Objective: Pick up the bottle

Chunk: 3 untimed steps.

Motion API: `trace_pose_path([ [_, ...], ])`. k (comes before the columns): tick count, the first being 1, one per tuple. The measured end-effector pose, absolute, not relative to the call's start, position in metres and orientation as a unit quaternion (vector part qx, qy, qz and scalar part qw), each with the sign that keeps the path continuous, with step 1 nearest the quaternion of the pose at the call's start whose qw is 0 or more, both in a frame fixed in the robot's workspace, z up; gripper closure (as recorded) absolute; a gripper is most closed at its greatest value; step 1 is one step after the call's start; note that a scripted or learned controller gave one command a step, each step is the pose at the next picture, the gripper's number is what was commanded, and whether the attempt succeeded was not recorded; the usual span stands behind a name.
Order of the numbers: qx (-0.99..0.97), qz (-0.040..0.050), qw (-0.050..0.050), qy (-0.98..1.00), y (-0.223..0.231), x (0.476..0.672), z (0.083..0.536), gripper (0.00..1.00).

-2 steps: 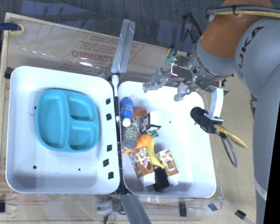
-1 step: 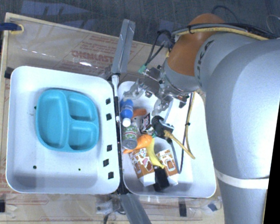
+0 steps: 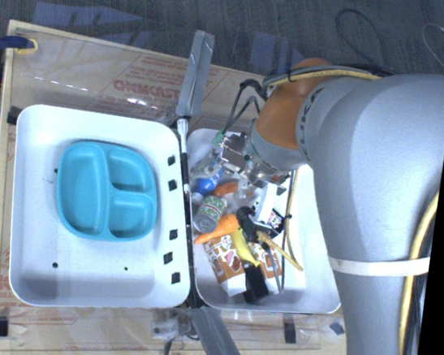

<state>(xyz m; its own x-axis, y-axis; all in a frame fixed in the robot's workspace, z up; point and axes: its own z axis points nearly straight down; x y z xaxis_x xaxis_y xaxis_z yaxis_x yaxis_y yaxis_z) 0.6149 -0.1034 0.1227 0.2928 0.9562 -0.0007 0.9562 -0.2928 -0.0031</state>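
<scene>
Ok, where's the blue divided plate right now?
The blue plate lies in the left bin, toward its far-left part, away from the arm.

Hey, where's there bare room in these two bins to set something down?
The left bin has bare white floor around the blue divided tray, widest along its near edge and left side. The right bin is crowded: a can, a carrot, a snack box and other clutter sit under the gripper, leaving a bare strip near its right rim.

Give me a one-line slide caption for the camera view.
KUKA arm lowers its tool into the cluttered right bin; blue tray sits in the left bin.
</scene>
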Motion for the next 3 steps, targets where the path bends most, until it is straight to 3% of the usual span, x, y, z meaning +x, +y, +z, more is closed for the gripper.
trace_pose_path([
  [1, -0.875, -0.0055, -0.003, -0.484, -0.127, 0.662, 0.1, 0.0],
  [2, -0.873, -0.0039, -0.002, -0.488, -0.125, 0.662, 0.11, 1.0],
  [3, -0.845, 0.0013, 0.002, -0.535, -0.069, 0.657, 0.192, 1.0],
])
